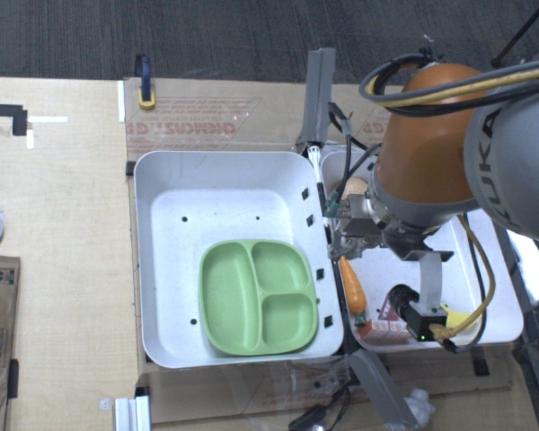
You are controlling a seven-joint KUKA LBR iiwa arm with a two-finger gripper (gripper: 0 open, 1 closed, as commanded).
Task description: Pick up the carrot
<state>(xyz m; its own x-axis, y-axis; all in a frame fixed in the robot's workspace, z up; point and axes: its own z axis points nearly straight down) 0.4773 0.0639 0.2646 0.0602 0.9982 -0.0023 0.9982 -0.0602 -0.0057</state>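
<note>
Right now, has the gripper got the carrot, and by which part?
Cannot tell. The gripper sits just above the carrot by the right bin's left wall, but the arm hides whether anything is gripped. The carrot looks to be lying in the bin.

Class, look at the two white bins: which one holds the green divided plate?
The left bin holds the green plate. The right bin, under the arm, holds the carrot by its left wall.

grey arm (512, 164) with an orange band (427, 142), black and yellow cables looping over it, "kuka" lettering.
</note>
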